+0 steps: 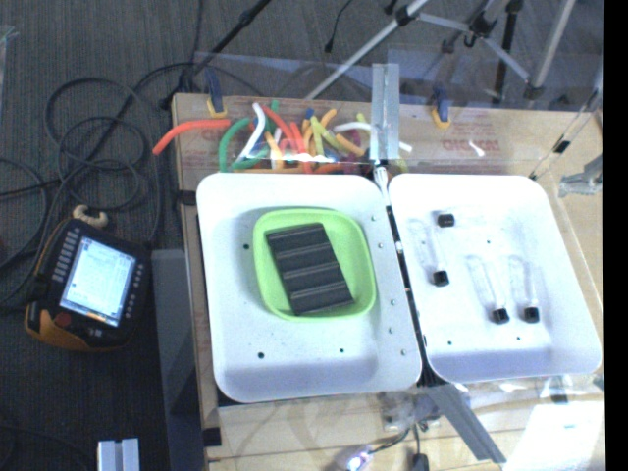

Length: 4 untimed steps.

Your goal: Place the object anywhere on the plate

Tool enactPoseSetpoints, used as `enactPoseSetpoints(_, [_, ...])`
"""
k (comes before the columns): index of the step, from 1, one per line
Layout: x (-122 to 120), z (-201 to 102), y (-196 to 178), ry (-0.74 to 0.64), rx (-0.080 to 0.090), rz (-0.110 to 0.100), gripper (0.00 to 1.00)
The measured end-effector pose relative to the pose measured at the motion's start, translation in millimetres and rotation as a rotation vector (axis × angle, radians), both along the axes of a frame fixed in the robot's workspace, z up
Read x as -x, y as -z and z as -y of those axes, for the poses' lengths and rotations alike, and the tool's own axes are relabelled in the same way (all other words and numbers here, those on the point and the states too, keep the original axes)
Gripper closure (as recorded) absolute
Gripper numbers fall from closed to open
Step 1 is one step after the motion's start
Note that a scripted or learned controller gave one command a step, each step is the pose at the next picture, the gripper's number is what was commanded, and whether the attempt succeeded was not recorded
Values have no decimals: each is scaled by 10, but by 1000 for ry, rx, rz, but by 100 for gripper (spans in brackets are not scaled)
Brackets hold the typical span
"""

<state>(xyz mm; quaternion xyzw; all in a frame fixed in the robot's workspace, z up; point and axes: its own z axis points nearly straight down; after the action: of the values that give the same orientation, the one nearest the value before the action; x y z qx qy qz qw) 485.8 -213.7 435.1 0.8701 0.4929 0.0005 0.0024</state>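
Under the slanted camera, the wooden worktop (491, 130) carries two shallow white bins side by side. The left bin (294, 356) holds the green plate (267, 232), which sits a little toward the bin's far half and is taken here as the landmark. The right bin (549, 224) lies just right of the plate's bin, their rims touching along a central seam.

On the plate lies the task's object, a dark grey ribbed block (309, 268). It rests flat, turned slightly off square, covers most of the plate's middle and lies wholly within the green rim.

Left of the plate, off the worktop on the grey carpeted floor (78, 27), a teach pendant (93, 283) lies with its screen lit. Beyond the plate, a tangle of coloured hoses (285, 140) in orange, green, white and yellow lies along the worktop's far edge.

Right of the plate, in the other bin, lie clear vials (481, 281) with black caps (499, 314); four caps can be counted.
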Motion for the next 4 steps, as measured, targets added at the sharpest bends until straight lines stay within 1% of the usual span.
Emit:
enactPoseSetpoints(1, [0,-53,4,119,-1,-1,0])
enactPoseSetpoints(3, [15,56,14,427,-4,-3,0])
enactPoseSetpoints(4, [14,102,14,830,-2,-2,0])
